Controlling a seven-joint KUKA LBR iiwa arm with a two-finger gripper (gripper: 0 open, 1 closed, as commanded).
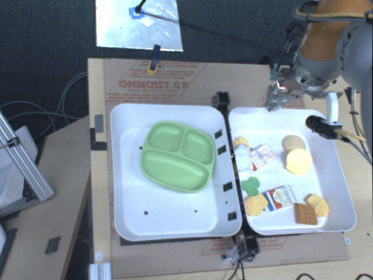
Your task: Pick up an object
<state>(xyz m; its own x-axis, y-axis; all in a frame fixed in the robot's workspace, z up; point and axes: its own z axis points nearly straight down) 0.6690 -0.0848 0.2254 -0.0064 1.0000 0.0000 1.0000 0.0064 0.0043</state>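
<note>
My gripper hangs over the far rim of the right bin, near its back left corner, with nothing seen in it. Several small items lie in that bin: a tan bun, a pale yellow disc, a white and red packet, a small yellow piece, a green toy, a yellow cracker, a blue and red packet, a brown waffle and another yellow cracker. All of them lie nearer the camera than the gripper.
A green divided plate rests in the left bin. A black divider runs between the bins. The arm's grey and orange body looms at the upper right, with a black cable fitting over the right bin's far edge.
</note>
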